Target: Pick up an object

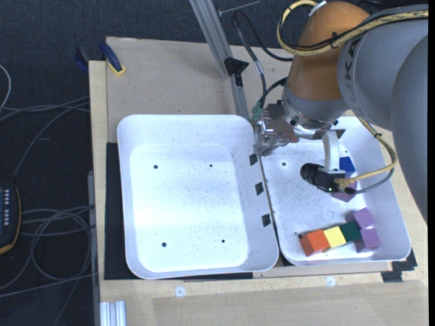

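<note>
A pale wooden surface stands on dark blue-grey carpet that fills the left and top of the view. Thin grey cables loop across the carpet at the left, beside a dark device with an orange edge at the frame border. A blue and yellow clamp grips the surface's far left corner. A slanted metal pole rises from the surface near the middle. Lighting is even and soft.

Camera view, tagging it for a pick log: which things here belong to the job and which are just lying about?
Job:
gripper
coloured block row
purple block
blue block
right bin

Lying about:
left bin
cables
clamp
</note>
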Controlling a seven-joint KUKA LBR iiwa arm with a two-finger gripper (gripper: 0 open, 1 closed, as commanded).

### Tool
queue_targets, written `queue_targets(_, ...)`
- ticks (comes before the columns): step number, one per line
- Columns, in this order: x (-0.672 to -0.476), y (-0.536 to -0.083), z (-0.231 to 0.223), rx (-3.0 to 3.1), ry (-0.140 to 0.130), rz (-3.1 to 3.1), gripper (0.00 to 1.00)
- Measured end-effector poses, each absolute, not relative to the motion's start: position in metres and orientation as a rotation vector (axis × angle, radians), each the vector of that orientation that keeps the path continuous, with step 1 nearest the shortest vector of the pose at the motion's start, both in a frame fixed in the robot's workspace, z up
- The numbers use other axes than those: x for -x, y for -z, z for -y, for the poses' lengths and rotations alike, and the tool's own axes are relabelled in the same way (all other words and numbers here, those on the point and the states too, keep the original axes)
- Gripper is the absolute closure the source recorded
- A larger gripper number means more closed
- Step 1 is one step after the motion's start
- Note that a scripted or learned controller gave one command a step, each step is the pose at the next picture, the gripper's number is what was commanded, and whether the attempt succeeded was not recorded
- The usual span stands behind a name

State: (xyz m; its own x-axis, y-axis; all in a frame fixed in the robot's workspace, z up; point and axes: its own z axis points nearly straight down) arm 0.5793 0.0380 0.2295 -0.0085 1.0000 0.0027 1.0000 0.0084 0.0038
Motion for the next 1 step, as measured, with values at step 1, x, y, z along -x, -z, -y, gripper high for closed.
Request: queue_targets(1,-0.6019,-0.223,-0.0884,-2.214,-0.005,-2.229,1.0)
